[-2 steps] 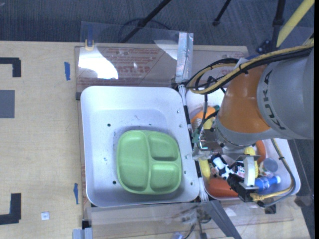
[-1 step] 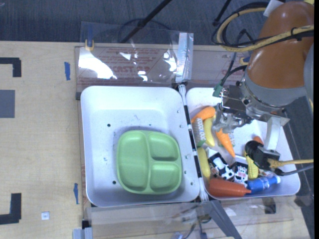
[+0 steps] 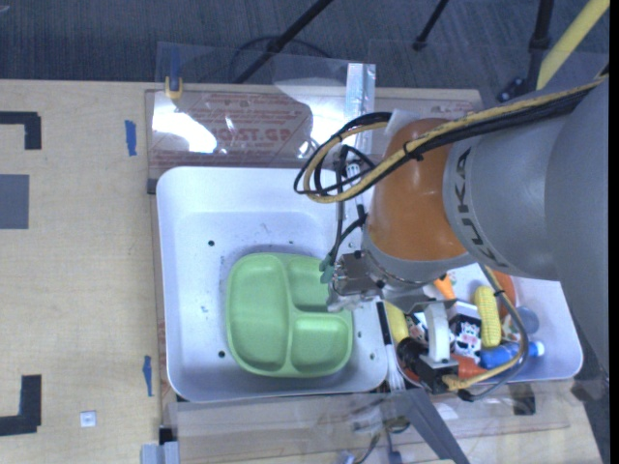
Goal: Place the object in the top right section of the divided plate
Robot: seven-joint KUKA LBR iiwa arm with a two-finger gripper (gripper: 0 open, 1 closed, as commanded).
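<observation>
Wooden bench point(image 3: 77, 288), two white bins; gripper point(image 3: 340, 280) over green divided plate point(image 3: 285, 315) at centre frame, finger state indeterminable.

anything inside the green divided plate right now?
The green divided plate in the left bin shows bare green in its large left section and lower right section. The gripper and arm overhang its top right section, so what lies there is partly covered.
</observation>
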